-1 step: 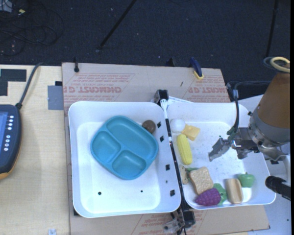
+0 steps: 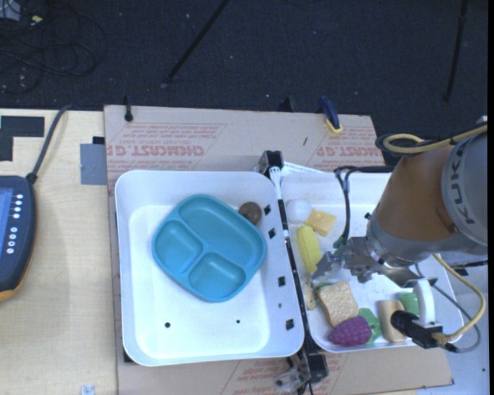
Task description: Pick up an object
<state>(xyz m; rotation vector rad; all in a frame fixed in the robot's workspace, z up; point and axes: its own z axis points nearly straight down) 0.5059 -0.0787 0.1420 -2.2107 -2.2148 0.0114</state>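
Big grey arm with its orange band hangs over the right white plastic bin; its gripper sits low beside that bin's yellow corn cob, above the tan bread slice and purple grapes. Can't tell the fingers' state.

- We see a pale wooden bench across the lower frame.
- On it lies a cardboard sheet (red print, upside down), bearing two white bins: left bin, right bin.
- At far left rests a handheld control tablet.
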